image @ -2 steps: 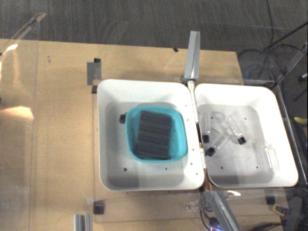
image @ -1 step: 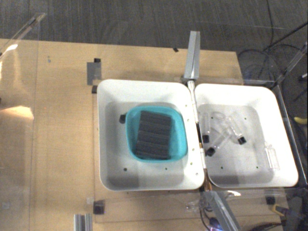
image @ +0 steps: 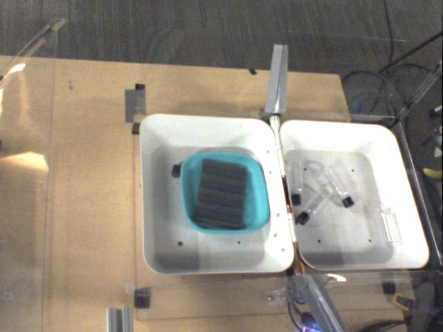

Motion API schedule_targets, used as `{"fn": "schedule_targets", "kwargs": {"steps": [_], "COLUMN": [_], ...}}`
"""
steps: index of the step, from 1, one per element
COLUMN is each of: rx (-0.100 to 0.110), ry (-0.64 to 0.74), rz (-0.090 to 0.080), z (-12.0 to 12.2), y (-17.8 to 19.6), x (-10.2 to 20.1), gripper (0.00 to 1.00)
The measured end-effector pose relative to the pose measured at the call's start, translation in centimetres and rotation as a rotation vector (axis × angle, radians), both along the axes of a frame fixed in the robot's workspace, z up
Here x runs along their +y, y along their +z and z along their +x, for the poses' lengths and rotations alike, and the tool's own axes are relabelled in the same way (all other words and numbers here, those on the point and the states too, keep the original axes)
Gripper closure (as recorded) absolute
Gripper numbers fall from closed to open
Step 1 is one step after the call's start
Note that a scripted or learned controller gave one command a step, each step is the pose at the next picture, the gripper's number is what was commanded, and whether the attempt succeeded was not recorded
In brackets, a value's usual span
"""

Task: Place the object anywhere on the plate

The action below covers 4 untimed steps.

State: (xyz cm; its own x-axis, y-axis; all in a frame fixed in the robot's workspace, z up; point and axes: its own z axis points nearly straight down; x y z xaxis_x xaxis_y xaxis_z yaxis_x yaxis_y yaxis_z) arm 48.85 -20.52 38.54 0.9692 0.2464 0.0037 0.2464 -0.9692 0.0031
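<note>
Jaws: whether they are spread or pressed together cannot be told here.
Object: a dark grey ribbed block lies flat on the plate, its long side running up and down the view with a slight tilt, its ridges running across it.
Plate: a teal plate with rounded corners and a raised rim sits in the middle of the left bin; the block covers most of its centre and stays inside the rim.
Left bin: the white left bin holds the plate, and a small black piece sits just beside the plate's left edge.
Right bin: the white right bin touches the left bin along their shared wall.
Right bin contents: a loose cluster of clear plastic pieces lies left of centre, with black caps near it; these look like small vials, though the glare makes that uncertain. Another clear piece lies well apart, near the right wall.
Post: a grey metal post stands at the far end of the seam between the bins.
Bench: the wooden bench bears both bins, with a black bracket near its front.
Cables: dark cables lie beyond the right bin.
</note>
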Motion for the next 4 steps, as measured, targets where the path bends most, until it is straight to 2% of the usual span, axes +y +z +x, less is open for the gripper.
{"fn": "schedule_targets", "kwargs": {"steps": [1,2,3,4], "rx": [-0.006,0.001,-0.004,-0.004], "ry": [-0.039,-0.044,-0.039,-0.038], "rz": [-0.003,0.001,-0.002,-0.001], "z": [7.9,-0.1,10.6,6.9], "y": [5.1,-0.3,3.0,4.8], "x": [0.0,-0.1,0.1,0.0], "gripper": [0.0,0.0,0.0,0.0]}}
